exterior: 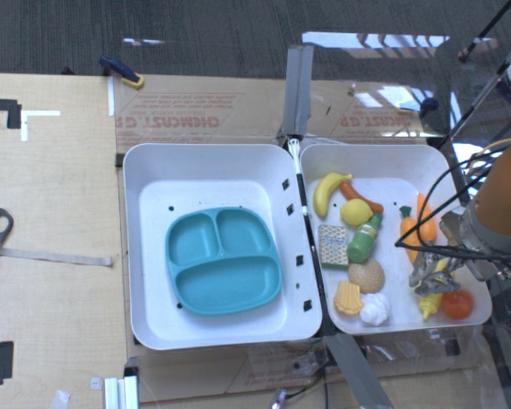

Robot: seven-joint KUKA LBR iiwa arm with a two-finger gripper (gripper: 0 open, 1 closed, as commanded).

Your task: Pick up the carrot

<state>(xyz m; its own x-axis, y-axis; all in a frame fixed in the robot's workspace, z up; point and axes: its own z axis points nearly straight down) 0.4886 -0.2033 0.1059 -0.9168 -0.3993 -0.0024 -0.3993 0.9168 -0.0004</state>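
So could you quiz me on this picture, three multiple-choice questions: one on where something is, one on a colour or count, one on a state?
1. Where is the divided plate?
A. in the left bin
B. in the right bin
C. on the bench outside the bins

2. What colour is that plate?
A. red
B. teal blue
C. yellow

3. How does the carrot stand?
A. hanging in the air
B. on the plate
C. lying in the right bin

Answers:
1 A, it sits alone in the left bin.
2 B, its three compartments are teal blue.
3 C, it lies by the bin's right side, above the gripper, beside the other toy food.
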